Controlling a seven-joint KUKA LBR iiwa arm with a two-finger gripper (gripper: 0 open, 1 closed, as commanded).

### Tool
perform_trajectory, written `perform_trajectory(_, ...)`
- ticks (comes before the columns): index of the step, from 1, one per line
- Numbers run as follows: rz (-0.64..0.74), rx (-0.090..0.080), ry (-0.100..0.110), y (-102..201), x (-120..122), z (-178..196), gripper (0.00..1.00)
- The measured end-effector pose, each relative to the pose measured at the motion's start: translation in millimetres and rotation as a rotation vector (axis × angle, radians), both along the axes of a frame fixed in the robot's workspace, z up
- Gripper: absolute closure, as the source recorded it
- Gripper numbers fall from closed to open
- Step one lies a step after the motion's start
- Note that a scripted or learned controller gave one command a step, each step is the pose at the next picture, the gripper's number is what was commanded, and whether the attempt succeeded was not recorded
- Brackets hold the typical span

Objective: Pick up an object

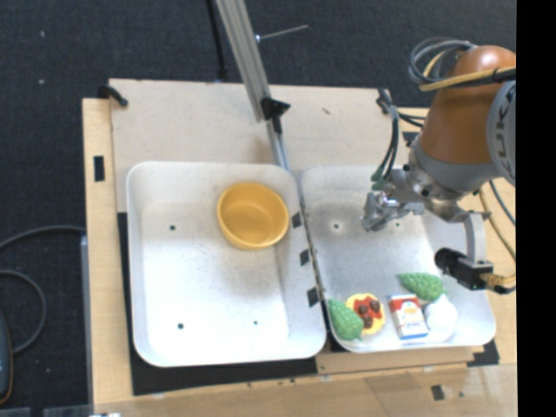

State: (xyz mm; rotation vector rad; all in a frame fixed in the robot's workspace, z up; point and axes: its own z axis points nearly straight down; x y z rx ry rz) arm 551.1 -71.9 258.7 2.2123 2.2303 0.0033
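Hovering over the bare upper part of the right shallow white bin [452, 320], my tool [376, 215] hangs from the grey arm with its orange band [465, 120]; whether it is spread or pressed together I cannot tell from this slant, and nothing visible sits in it. Below it, toward the near edge of the same bin, lies a cluster of small things: a green leafy toy piece [422, 284], a red-and-white small box [407, 316], a round yellow piece with red spots [366, 311], and a second green leafy lump [345, 321] against the bin's left wall. They lie close together, some touching. Across the divider, the left white bin [156, 320] holds a round yellow plastic bowl [252, 215], upright, in its upper right part. Both bins rest on the pale wooden surface [182, 120]. I judge the pick as not yet done: no object is lifted, and choosing one, descending and closing on it all remain.
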Motion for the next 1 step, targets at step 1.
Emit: perform_trajectory(1, -0.001, -0.001, 0.001, 46.0, -8.0, -3.4, 1.0)
